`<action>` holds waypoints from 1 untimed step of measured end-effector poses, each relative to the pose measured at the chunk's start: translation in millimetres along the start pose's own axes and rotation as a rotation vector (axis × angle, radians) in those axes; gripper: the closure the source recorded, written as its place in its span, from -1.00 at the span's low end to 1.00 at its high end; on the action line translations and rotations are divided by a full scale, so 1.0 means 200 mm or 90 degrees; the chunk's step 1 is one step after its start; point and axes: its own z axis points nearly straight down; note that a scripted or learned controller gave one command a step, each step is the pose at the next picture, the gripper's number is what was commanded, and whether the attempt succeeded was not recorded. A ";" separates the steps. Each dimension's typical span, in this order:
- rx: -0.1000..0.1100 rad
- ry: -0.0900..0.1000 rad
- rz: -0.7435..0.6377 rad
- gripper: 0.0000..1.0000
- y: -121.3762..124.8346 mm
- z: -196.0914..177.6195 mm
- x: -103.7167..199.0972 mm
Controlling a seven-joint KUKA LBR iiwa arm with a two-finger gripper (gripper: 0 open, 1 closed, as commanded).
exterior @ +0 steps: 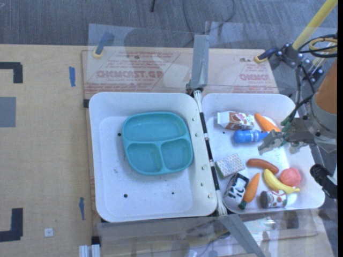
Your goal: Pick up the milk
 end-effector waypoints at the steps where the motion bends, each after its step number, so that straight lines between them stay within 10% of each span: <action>1: 0.000 0.000 0.130 -1.00 -0.01 0.37 -0.17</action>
